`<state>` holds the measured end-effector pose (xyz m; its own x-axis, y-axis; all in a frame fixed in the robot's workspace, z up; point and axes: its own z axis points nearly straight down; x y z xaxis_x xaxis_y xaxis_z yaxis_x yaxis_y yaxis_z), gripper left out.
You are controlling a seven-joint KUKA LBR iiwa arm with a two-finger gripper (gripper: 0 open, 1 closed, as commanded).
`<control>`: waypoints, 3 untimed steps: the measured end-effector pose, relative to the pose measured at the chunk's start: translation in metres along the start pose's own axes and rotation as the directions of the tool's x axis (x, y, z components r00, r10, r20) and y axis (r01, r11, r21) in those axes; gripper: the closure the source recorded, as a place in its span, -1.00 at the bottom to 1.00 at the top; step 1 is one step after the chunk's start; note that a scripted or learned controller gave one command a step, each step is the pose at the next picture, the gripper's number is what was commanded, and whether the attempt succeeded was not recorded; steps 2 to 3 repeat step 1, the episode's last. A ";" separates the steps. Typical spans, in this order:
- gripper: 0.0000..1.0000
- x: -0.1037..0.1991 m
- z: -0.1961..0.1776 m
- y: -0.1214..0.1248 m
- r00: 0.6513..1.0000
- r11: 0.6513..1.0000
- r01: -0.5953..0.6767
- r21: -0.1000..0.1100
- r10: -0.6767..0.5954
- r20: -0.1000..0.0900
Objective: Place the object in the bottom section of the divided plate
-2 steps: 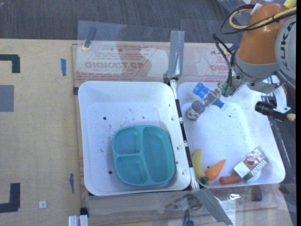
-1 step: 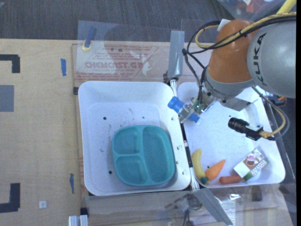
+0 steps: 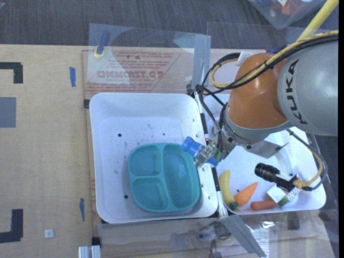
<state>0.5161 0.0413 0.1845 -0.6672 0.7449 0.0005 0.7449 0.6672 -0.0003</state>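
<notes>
A teal divided plate (image 3: 163,177) with three sections lies in the left white bin (image 3: 107,144), toward its front right corner; nothing lies in its sections. My gripper (image 3: 202,153) hangs over the wall between the two bins, just above the plate's upper right rim. Blue parts show on both sides of a small grey piece at its tip, and I cannot make out whether anything is held there. In the right bin (image 3: 317,198) lie a yellow banana (image 3: 226,186), an orange carrot (image 3: 246,193) and a smaller orange-red piece (image 3: 263,204).
The grey and orange arm (image 3: 258,98) covers most of the right bin. A black cylinder (image 3: 269,172) with cables hangs from the wrist above the toys. A clear taped sheet (image 3: 134,69) lies behind the left bin.
</notes>
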 end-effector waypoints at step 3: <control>-1.00 0.000 0.000 0.000 1.000 1.000 -0.001 0.000 0.001 0.000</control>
